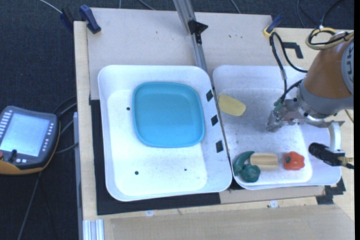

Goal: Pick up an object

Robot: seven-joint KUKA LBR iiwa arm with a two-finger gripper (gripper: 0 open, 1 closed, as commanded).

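Orange-banded arm has its gripper (275, 121) down on bare floor of the right bin (256, 77), can't tell its state tbh, w/ yellow piece (232, 105) nearest, probs the target.

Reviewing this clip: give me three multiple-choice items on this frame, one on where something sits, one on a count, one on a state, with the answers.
1. Where does the square turquoise plastic plate lie?
A. in the left white bin
B. in the right white bin
C. on the bare bench

2. How many loose items lie in the right white bin?
A. one
B. two
C. four

3. How does the two-finger gripper stand?
A. over the turquoise plate
B. low over the right bin's floor, nothing seen between its fingers
C. outside both bins

Answers:
1 A, the plate rests on the left bin.
2 C, yellow piece, green piece, tan block, red piece.
3 B, the gripper hangs over the right bin.
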